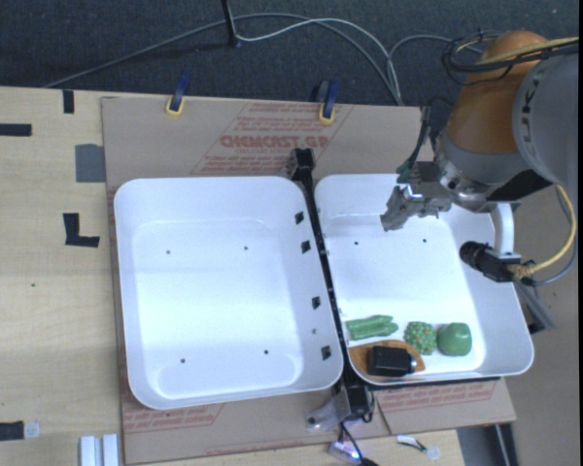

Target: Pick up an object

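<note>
Grey and orange, the arm [510, 105] comes in from the upper right and bends down over the right bin [369, 250], with its wrist above that bin's far right part. The gripper [400, 212] points down and to the left, low over the bin's far half, nearer its far rim than its middle. Nothing sits between its fingers; whether the jaws are wide or narrow, I cannot tell, since the tips blur into one dark shape.

All the objects lie along the right bin's near rim, well apart from the gripper. A green pod [371, 326] is nearest the divider between the bins. Just beside it, toward the near right corner, come a knobbly green piece [420, 336] and a round green ball [455, 339]. A black block [391, 361] rests on an orange thing [414, 363], which it mostly hides, so its shape is hard to make out.

Left of the right bin lies the left bin [136, 260]. Both rest on a cardboard sheet [253, 139].
</note>
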Robot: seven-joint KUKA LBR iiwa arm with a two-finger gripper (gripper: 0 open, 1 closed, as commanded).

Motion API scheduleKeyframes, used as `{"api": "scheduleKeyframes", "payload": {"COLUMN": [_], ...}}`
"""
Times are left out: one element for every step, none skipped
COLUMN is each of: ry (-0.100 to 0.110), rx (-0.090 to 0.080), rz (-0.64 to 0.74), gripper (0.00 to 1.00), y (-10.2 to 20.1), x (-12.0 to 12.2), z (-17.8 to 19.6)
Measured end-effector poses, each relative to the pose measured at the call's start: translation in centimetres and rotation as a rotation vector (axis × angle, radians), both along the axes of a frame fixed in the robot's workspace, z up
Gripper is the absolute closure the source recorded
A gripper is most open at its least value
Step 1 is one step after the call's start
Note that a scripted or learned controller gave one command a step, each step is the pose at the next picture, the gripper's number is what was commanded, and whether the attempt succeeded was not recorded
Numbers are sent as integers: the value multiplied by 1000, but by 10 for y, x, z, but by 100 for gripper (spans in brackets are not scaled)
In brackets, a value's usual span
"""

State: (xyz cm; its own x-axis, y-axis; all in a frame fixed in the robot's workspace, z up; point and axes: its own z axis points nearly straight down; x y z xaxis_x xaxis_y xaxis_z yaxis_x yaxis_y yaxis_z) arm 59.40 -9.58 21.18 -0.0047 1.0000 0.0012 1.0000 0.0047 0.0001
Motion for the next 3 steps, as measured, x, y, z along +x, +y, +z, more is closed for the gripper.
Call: {"api": "scheduleKeyframes", "payload": {"ry": [1, 1, -1], "rx": [0, 0, 0], "rz": [-1, -1, 0], "gripper": [100, 100, 100], "y": [48, 95, 144], "x": [-18, -34, -47], "z": [-6, -10, 10]}}
